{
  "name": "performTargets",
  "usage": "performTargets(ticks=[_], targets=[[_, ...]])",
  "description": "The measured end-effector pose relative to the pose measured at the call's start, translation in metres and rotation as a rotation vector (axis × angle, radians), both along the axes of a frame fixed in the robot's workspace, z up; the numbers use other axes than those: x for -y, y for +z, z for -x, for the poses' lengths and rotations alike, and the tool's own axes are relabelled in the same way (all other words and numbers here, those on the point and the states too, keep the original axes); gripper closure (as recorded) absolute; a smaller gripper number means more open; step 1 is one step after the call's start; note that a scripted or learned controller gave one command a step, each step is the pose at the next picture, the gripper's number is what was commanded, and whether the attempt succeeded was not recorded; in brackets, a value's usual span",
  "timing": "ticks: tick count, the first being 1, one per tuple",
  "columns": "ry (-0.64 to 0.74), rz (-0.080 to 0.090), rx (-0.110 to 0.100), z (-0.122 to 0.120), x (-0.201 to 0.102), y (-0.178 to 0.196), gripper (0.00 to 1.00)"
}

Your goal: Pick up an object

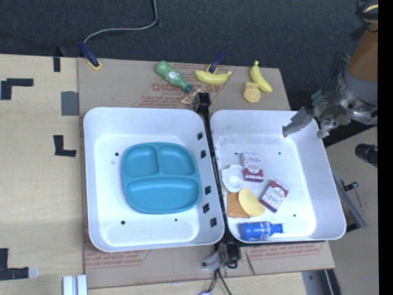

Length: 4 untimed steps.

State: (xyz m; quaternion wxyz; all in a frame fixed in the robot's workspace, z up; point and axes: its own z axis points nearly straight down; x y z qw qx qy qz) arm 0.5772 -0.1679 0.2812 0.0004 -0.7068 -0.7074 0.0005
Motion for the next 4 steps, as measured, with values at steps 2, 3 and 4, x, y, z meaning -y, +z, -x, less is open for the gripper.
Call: performTargets(ticks=[2,3,4], targets=[[-0.001,0.001,0.003,-0.001,-0.059,-0.195,0.0],[0.001,0.001,0.004,-0.091,-0.068,-0.196,0.0],[0.0,0.002,0.003,-0.081,-0.066,-0.196,0.0]])
